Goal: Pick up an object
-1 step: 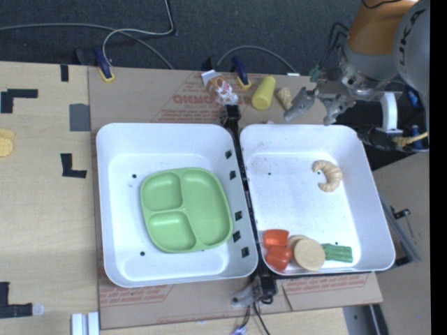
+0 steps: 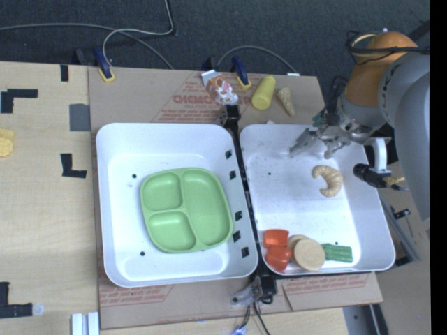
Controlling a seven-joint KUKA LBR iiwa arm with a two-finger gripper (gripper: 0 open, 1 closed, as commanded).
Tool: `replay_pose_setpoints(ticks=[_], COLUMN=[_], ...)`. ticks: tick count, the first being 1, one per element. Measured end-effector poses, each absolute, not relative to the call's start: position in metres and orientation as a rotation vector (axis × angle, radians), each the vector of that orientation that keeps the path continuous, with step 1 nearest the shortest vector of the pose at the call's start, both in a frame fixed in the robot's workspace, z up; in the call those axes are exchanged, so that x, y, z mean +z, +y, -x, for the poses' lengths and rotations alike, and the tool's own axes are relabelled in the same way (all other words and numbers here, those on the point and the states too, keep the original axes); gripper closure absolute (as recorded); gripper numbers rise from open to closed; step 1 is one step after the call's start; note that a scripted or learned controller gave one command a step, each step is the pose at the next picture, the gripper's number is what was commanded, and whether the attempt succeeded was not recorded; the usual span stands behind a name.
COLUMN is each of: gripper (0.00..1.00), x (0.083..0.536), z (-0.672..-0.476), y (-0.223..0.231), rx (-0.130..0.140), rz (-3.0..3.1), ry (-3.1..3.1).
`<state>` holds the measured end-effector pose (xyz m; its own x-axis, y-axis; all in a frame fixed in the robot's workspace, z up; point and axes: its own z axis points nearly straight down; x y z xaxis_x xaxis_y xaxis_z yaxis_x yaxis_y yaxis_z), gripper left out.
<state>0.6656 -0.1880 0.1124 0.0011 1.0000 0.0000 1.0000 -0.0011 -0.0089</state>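
The gripper (image 2: 316, 145) hangs over the right bin (image 2: 276, 187), jaws seemingly spread, just above the croissant (image 2: 328, 179)

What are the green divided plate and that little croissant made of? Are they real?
The green divided plate looks like moulded plastic: one even pastel colour, rounded compartment walls, a soft matte sheen. The croissant appears to be toy food, probably plastic or rubber: its tan surface is smooth and uniform, without flaky crust, though the picture is too coarse to be sure. Both lie in white bins that also look plastic.
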Motion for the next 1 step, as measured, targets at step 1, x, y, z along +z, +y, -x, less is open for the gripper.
replay_pose_setpoints(ticks=[1], gripper=[0.0], x=[0.1492], z=[-0.6173], y=[-0.222], rx=[0.003], rz=[2.222], ry=[-2.222])
